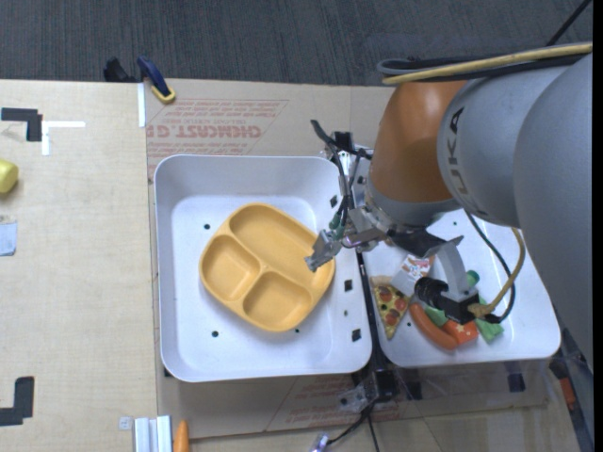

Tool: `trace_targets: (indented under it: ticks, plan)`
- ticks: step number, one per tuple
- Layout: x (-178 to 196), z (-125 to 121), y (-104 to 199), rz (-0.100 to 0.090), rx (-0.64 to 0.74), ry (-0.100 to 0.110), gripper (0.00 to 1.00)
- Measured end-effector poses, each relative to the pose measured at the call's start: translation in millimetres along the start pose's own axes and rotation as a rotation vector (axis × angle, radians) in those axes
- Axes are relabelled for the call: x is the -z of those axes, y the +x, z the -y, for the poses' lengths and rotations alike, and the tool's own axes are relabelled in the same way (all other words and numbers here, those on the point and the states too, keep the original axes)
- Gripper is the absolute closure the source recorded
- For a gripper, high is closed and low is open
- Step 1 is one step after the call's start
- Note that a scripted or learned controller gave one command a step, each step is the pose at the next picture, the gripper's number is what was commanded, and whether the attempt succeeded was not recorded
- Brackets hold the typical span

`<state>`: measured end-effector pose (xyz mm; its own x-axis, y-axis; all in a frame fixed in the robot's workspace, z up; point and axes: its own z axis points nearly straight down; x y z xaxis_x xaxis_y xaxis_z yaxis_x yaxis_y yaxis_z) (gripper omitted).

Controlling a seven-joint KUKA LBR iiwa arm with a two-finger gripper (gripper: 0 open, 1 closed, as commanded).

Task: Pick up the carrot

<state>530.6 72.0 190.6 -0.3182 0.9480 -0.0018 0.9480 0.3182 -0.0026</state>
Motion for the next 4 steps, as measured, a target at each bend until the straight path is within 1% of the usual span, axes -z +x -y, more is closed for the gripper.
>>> trace_targets:
  ticks: [1, 2, 3, 4]
  plan:
    - [1, -33, -30, 0.002, 0.279, -0.002, 0.0]
    - [70, -11, -8, 0.002, 0.45, -0.004, 0.0]
    - [67, -18, -9, 0.002, 0.701, -0.004, 0.0]
    - [42, -18, -15, -0.001, 0.45, 0.0, 0.0]
